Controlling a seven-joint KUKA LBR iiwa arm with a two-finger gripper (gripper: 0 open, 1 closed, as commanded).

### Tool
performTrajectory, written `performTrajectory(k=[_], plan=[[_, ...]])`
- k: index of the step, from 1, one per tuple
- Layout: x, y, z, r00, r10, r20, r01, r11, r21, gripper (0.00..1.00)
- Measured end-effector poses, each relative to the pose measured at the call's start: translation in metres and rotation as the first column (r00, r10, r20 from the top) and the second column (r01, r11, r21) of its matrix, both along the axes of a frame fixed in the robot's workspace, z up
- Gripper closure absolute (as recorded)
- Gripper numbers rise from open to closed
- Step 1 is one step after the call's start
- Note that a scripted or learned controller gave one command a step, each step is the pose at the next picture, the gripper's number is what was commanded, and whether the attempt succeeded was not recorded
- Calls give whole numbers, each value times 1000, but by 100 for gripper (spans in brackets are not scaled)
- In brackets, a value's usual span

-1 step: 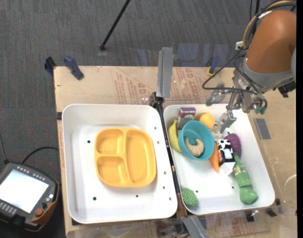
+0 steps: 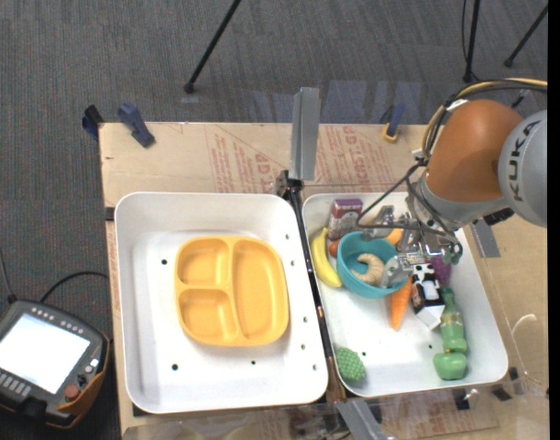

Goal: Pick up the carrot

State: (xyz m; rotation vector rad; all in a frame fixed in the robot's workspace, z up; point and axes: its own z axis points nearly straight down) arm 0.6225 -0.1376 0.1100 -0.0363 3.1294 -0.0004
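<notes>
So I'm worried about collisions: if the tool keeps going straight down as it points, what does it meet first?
Probably the carrot or the teal bowl's rim beside it; the tool hangs over both, though depth is hard to judge from this slanted view.

On my grey arm (image 2: 536,168) the black letters "KUKA" run along the casing, partly cut by the frame edge. The printing on the table's (image 2: 215,159) brown board is too faint to read.
</notes>
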Motion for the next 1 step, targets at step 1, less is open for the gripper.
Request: performTrajectory(k=[1], plan=[[-70, -59, -9, 988, 154, 14, -154, 988, -7, 0]])
